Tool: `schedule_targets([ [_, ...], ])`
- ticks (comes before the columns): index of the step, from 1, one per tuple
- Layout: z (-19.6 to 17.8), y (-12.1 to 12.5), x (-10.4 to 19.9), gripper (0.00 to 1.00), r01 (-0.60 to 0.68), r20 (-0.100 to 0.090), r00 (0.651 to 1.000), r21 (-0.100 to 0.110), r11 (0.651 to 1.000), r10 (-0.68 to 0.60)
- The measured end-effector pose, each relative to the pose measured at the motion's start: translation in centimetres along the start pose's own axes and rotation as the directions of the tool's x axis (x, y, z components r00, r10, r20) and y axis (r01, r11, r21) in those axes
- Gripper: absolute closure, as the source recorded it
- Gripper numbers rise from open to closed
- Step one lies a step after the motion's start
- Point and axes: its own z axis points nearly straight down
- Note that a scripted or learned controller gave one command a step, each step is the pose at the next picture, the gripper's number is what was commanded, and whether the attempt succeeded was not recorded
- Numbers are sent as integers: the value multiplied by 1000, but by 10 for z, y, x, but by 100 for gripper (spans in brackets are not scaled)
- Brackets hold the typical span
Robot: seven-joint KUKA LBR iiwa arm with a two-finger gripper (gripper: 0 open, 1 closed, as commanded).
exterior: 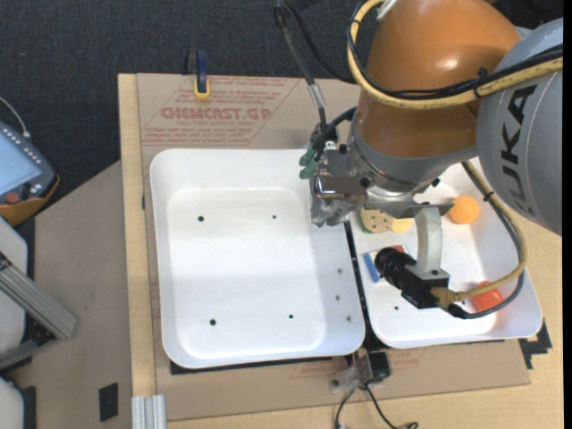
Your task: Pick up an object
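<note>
Camera view looks down on two white bins set side by side on a cardboard sheet (pixel 223 114) printed with red lettering at its far end. A blue clamp (pixel 201 65) sits at the far edge of that sheet. The arm (pixel 429 43) reaches in from the right, and its broad orange band covers the far part of the right bin (pixel 420 324).

The gripper (pixel 326 206) hangs low at the divide between the bins, over the far right edge of the left bin (pixel 241 266). Whether it is spread or closed is not discernible from this angle, and nothing can be seen held in it.

All the loose things lie in the right bin:
- A tan piece (pixel 375 220) with small dark holes lies just right of the gripper, partly hidden under the wrist.
- A yellow piece (pixel 404 226) lies just beside the tan piece, on its right; contact is unclear.
- An orange ball (pixel 465 210) rests farther right, apart from those two.
- A blue piece (pixel 371 266) lies along the bin's left wall, nearer than the tan piece.
- An orange-red item (pixel 487 298) sits towards the near right corner, partly covered by the robot's cable.

The left bin's floor shows a few small dark dots.
</note>
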Motion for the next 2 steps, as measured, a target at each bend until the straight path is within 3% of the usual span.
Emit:
schedule_targets([
  [1,-151,-1,-35,100,-8,-2,1000,-14,1000,8],
  [2,-48,41,-44,100,-10,6,1000,16,1000,10],
])
